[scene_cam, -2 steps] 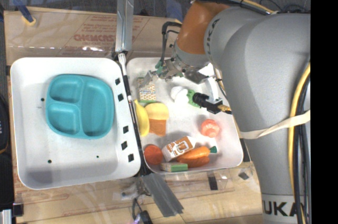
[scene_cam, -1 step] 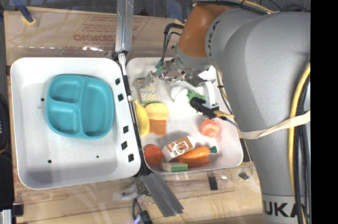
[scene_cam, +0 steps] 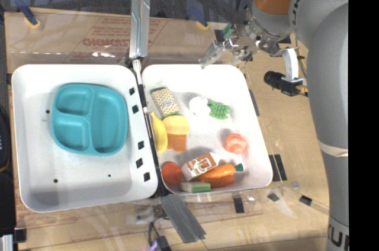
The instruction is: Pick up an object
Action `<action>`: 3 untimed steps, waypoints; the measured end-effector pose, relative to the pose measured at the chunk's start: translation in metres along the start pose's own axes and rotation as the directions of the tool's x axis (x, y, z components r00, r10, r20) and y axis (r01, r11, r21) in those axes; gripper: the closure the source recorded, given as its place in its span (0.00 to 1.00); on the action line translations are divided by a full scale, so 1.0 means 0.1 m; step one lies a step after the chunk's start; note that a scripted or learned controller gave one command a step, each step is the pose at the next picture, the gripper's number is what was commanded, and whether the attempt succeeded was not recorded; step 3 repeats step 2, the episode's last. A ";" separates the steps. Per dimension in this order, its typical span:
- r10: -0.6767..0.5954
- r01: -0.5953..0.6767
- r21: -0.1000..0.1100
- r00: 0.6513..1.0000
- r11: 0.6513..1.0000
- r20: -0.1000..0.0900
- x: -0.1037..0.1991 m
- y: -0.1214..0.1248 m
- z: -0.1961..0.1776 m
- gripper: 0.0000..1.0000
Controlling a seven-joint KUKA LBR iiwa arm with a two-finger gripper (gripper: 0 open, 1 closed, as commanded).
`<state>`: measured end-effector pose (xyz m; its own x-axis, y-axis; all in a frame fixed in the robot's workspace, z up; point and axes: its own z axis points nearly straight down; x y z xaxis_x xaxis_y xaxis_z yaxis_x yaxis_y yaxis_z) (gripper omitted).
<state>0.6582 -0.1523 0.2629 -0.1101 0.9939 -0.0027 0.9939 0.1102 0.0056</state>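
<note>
Toy food piled in right bin | gripper above bin's upper rim — nothing held, opening can't tell | step: approach | next: descend onto one item

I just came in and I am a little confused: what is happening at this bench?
A grey robot arm reaches in from the right; its gripper hovers above the far rim of the right bin, holding nothing. That bin contains toy food, including a carrot and a tomato. The left bin holds a teal divided plate.
</note>
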 end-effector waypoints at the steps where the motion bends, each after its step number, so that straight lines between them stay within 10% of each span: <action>1: -0.234 0.234 0.008 0.972 0.972 -0.006 0.06 -0.29 0.95 0.00; 3: -0.205 0.205 0.006 0.979 0.979 -0.003 0.40 0.03 0.92 0.00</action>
